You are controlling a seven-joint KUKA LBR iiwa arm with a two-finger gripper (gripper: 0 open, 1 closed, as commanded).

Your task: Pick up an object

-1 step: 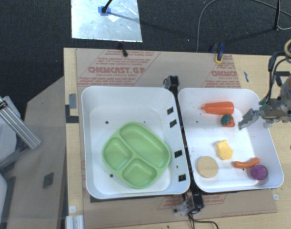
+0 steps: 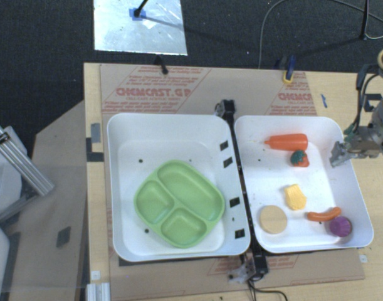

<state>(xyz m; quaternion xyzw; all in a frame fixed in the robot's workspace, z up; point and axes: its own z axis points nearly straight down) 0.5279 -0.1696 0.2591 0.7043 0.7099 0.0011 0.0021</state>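
The right bin [image 2: 348, 187] holds an orange carrot [image 2: 286, 142], a small red and green strawberry [image 2: 299, 158], a yellow corn piece [image 2: 296, 197], a tan round cookie [image 2: 273, 219], an orange sausage [image 2: 323, 215] and a purple ball [image 2: 340, 226]. My gripper [image 2: 340, 155] hangs at the right rim of that bin, to the right of the strawberry. No object shows between its fingers.
The left bin [image 2: 122, 137] holds a green divided plate [image 2: 178, 202]. A black divider with clips [image 2: 234, 168] runs between the bins. Both bins rest on a cardboard sheet [image 2: 153, 91]. A shiny metal plate [image 2: 140, 16] lies beyond the bench, and cables trail at the upper right.
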